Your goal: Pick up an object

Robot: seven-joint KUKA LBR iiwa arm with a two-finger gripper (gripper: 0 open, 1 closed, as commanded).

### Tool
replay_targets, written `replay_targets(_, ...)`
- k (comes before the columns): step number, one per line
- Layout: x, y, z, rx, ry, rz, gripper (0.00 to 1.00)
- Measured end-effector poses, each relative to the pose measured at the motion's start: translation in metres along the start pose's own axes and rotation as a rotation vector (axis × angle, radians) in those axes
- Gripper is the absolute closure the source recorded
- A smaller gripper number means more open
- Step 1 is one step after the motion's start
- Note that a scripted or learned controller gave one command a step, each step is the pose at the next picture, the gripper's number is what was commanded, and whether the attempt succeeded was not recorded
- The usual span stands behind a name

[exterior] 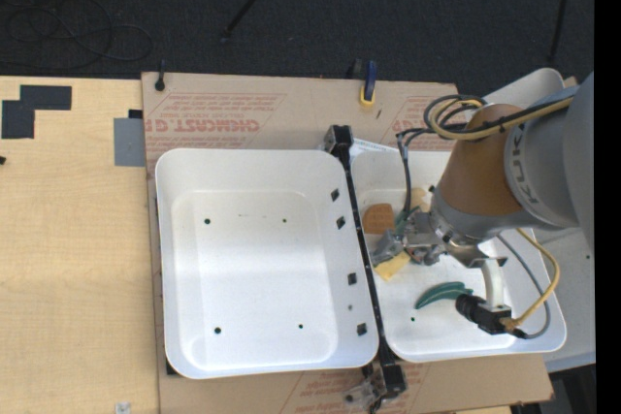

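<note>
My gripper [400,243] hangs low in the right bin [543,340], close to its left wall. Just under it lies a pale yellow block [389,268], partly covered by the gripper. A brown rounded object [377,215] sits right behind the gripper, touching or nearly touching it. A green curved object [441,294] lies on the bin floor to the gripper's front right. A small pale piece [419,199] peeks out beside the wrist. The arm's grey and orange body hides the bin's right rear part.
The left bin [179,208] stands beside the right one, with a black divider strip [351,238] between them. Both rest on a cardboard sheet [233,116]. A blue and yellow clamp [369,84] grips the cardboard's back edge.
</note>
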State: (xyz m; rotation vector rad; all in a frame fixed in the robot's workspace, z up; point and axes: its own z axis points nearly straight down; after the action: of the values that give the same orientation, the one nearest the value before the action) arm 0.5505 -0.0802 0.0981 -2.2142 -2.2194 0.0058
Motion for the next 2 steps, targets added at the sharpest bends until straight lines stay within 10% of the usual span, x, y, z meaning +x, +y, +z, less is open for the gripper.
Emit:
replay_targets(1,-0.003,-0.002,-0.016,-0.001,-0.001,0.01,1.0)
replay_targets(2,-0.016,0.009,0.006,-0.013,0.0,0.002,1.0)
